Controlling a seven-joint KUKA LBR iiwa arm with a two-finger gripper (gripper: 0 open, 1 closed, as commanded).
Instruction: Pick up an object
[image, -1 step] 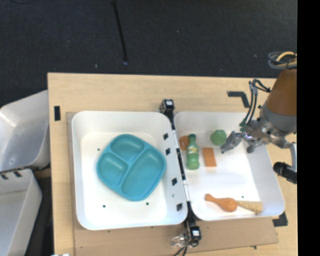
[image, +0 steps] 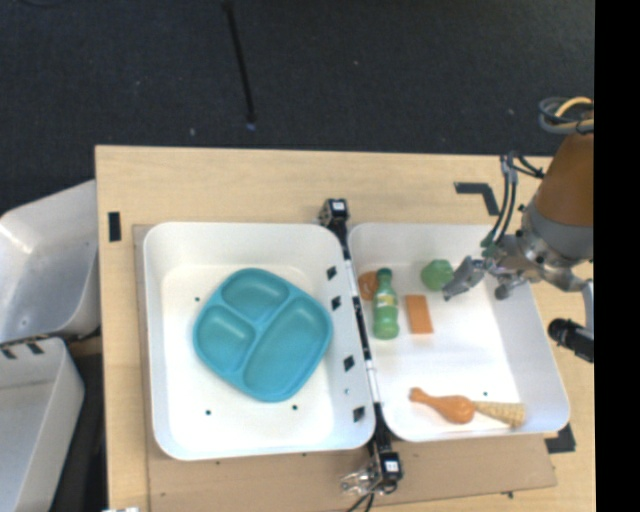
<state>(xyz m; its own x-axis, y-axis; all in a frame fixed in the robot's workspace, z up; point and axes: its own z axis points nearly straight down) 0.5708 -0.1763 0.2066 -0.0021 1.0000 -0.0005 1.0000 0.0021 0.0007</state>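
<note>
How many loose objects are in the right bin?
5: green ball, green bottle, orange block, an orange piece behind the bottle, and an orange ice-cream cone toy near the front.

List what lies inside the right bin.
Inside the right bin: a green bottle, an orange block, a green ball, a small orange piece partly hidden behind the bottle, and an orange ice-cream cone toy. The gripper hangs above it.

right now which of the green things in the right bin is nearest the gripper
The round green ball, just left of the gripper. The green bottle lies farther left, by the divider.
</note>
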